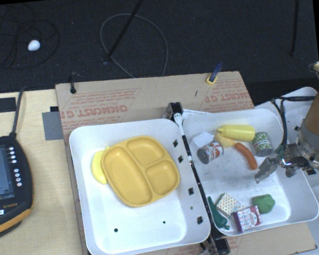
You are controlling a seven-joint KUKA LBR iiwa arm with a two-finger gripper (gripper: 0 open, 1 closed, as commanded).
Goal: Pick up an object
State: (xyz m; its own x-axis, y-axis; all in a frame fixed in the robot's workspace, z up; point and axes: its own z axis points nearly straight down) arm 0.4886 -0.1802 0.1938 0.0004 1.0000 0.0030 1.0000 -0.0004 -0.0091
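Observation:
The right bin [306,207] holds several small items. Across its far half lie a yellow toy [237,131], a green can [262,142], an orange sausage [245,155] and a red and white can [210,152]. Toward the front sit a checkered box [228,203], a red packet [247,218] and a green pepper [263,202]. My gripper [267,169] reaches in from the right and hangs over the bin's right half. It is just right of the sausage and above the pepper, with nothing visibly in it.
In the left bin [96,228], a yellow divided plate [138,169] rests on a yellow disc [98,166]. Both bins sit on cardboard [144,97]. A teach pendant [0,182] rests on the bench at far left. Cables run across the dark floor behind.

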